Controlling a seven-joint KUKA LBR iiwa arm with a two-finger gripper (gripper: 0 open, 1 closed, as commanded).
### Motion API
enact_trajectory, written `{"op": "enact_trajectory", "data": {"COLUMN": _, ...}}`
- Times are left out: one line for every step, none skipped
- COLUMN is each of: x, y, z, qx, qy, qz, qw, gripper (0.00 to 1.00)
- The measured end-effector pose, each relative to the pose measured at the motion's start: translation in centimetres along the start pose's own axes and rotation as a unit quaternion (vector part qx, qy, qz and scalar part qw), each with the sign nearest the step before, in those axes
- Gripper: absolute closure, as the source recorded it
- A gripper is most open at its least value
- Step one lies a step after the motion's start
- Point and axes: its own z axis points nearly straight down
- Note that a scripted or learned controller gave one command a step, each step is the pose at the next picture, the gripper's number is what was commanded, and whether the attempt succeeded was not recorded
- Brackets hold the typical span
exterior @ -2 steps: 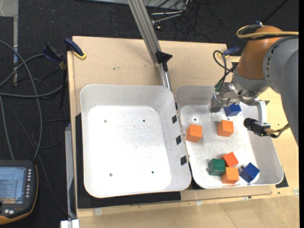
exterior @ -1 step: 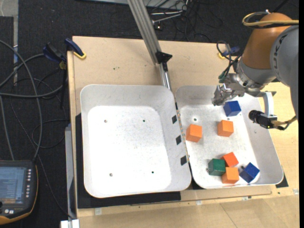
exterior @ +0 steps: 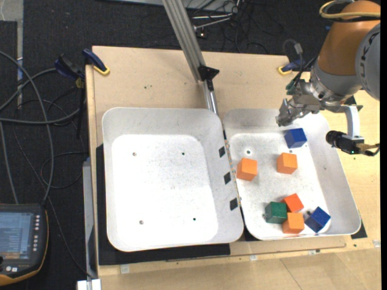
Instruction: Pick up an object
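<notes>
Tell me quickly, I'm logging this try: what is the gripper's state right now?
Gripper: cannot be told; it hangs over the right white bin, just up-left of the small blue cube.

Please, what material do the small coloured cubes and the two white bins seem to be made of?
The small coloured cubes, such as the orange one and the blue one, look like matte foam or painted wood: flat colour, no glare. Which of the two, I cannot tell. The two shallow white bins look like moulded plastic, smooth with rounded corners and grey scuff speckles.
</notes>
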Motion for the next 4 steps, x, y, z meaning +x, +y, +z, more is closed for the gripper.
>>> {"op": "enact_trajectory", "data": {"x": 0.0, "y": 0.1, "z": -2.7, "qx": 0.001, "qy": 0.0, "qz": 0.0, "qw": 1.0, "gripper": 1.0}}
{"op": "enact_trajectory", "data": {"x": 4.6, "y": -2.3, "z": -1.6, "qx": 0.004, "qy": 0.002, "qz": -0.002, "qw": 1.0, "gripper": 1.0}}
{"op": "enact_trajectory", "data": {"x": 8.8, "y": -3.8, "z": -1.4, "qx": 0.004, "qy": 0.002, "qz": -0.002, "qw": 1.0, "gripper": 1.0}}
{"op": "enact_trajectory", "data": {"x": 14.2, "y": -5.2, "z": -1.4, "qx": 0.004, "qy": 0.002, "qz": -0.003, "qw": 1.0, "gripper": 1.0}}
